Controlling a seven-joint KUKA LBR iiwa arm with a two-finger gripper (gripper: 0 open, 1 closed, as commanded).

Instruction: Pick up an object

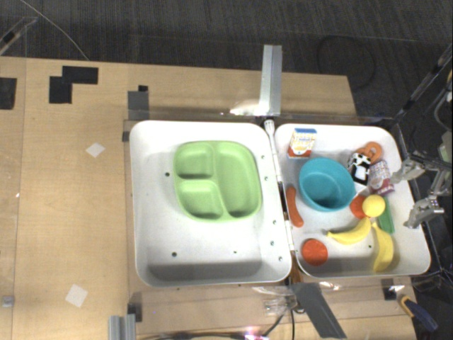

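Observation:
The right bin (417,261) holds several small objects. A teal bowl (325,184) stands in its middle, with a small white and orange carton (302,142) behind it. A black and white toy (360,166), an orange ring-like piece (371,149) and a purplish wrapper (381,176) lie at the back right. A yellow ball (374,205) sits beside a small orange fruit (357,206) and a green piece (386,222). Two bananas (352,235) (383,250) lie near the front, a red ball (314,251) at the front left, and an orange-red stick (294,206) along the left wall.
The left bin (152,246) carries a green divided plate (214,179). A metal post (272,80) rises behind the seam between the bins. Metal fittings (425,212) stick in at the right bin's right rim. Light wooden bench top (64,211) stretches to the left.

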